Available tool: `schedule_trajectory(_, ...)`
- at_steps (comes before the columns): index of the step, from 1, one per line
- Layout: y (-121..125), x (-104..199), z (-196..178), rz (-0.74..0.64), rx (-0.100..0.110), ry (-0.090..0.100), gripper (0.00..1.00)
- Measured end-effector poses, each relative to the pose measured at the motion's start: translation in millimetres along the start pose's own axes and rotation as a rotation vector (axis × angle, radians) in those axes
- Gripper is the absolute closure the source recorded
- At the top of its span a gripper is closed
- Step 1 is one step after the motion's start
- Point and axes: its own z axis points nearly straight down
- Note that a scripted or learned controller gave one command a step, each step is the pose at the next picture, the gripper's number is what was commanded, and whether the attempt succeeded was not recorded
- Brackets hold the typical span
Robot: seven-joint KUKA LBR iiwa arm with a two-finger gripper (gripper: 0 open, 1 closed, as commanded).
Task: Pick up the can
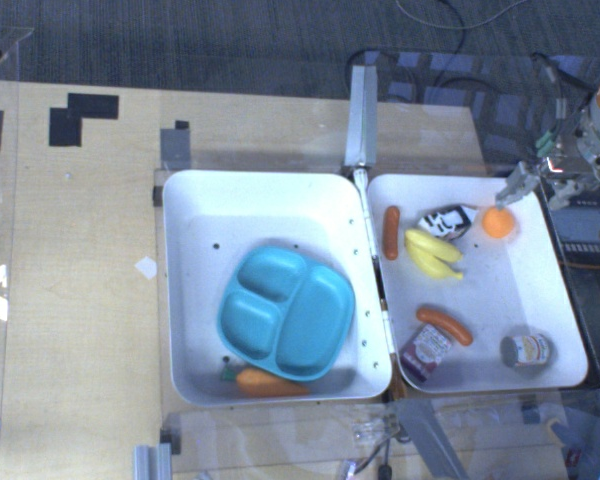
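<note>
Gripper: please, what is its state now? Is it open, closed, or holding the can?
Gripper: open or closed cannot be told. It sits at the right bin's far edge near the orange ball, far from the can.

i can't make out any readable text, brand, number or sign from this camera. the can [526, 350] lying on its side in the right bin [570, 303] has a pale label, and the dark red pouch [426, 351] near that bin's front edge has a light patch on its face, but both are too small and blurred for me to read. the black-and-white patterned item [447, 221] beside the bananas [433, 253] shows only blotches, no letters i can tell.
</note>
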Motion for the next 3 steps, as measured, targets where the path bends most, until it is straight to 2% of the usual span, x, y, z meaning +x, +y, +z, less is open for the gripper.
schedule_trajectory(1, -74.3, -13.2, 155.3, 0.095, 0.001, 0.001, 0.00)
schedule_trajectory(2, -118.8, 7.2, 169.7, 0.104, -0.015, -0.003, 0.00)
schedule_trajectory(3, -98.7, 20.6, 154.1, 0.216, 0.001, 0.001, 0.00)
